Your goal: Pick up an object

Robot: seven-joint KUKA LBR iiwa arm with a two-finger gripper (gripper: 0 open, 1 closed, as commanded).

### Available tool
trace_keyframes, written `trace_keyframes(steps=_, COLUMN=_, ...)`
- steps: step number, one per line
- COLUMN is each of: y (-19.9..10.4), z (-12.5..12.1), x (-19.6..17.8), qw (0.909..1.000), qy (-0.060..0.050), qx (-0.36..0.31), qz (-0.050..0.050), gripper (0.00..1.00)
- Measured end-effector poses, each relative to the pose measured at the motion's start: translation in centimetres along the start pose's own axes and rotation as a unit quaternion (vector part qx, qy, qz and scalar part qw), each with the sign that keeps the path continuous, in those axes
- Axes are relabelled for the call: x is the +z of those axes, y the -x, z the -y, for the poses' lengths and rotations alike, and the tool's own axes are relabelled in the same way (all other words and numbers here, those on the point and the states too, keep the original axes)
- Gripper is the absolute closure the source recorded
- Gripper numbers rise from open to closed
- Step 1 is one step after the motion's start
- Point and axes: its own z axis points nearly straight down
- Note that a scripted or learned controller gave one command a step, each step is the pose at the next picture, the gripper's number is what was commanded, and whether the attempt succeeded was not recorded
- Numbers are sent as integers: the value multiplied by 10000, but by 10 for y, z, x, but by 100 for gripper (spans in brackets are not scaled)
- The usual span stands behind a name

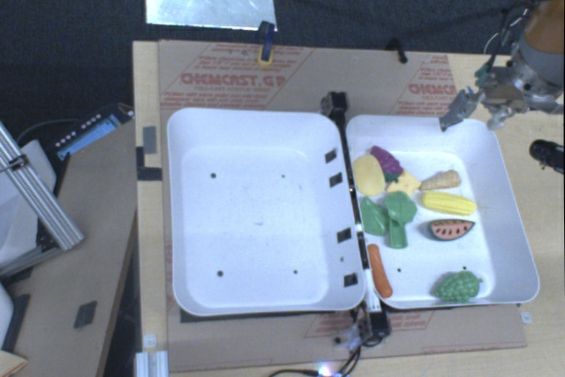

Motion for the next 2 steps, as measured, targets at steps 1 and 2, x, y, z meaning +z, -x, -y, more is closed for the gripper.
trace_keyframes(steps=1, y=-63, z=21, x=72, qw=10000, qy=-39, qx=-28, qz=-21, gripper=0)
trace_keyframes(steps=2, y=-57, z=33, x=166, qw=10000, qy=-37, qx=10, qz=-3, gripper=0)
